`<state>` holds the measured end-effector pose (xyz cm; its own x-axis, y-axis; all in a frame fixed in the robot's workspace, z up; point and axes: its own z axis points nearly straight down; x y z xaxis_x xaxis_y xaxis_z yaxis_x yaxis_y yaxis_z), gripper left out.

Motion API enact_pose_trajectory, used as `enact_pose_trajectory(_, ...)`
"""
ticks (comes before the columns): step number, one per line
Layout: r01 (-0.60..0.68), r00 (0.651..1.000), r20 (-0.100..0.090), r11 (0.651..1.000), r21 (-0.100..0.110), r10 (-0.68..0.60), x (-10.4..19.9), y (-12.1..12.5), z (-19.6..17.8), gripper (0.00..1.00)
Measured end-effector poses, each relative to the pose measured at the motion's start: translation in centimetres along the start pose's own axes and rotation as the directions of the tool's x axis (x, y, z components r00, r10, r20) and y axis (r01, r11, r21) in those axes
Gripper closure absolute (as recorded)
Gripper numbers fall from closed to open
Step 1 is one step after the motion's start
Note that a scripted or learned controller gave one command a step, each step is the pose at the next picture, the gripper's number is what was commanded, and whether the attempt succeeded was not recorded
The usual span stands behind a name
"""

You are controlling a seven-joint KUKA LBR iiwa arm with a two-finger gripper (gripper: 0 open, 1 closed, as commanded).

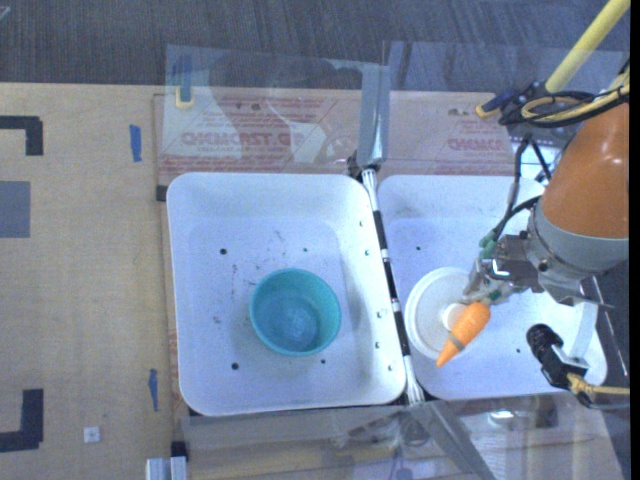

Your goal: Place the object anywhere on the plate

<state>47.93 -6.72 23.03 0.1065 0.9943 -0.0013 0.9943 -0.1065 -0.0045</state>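
- The place looks like a robotics lab or a test room, not a home.
- A grey industrial arm (585,203) with an orange band reaches in from the right, and loose cables (535,103) hang behind it.
- Two shallow white bins (200,208) sit side by side on a plywood bench (80,268), inside clear plastic walls (270,78).
- Black and blue tape marks (135,143) are stuck on the bench as reference marks.
- The floor (300,8) is grey office carpet.

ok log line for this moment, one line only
carrot at gripper, over plate rim | right bin | teal bowl in left bin
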Motion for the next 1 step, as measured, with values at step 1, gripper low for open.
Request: enact_pose_trajectory(1,0.305,0.952,0.007,0.952,-0.018,-0.304,8.64,2.15,2.80,1.00)
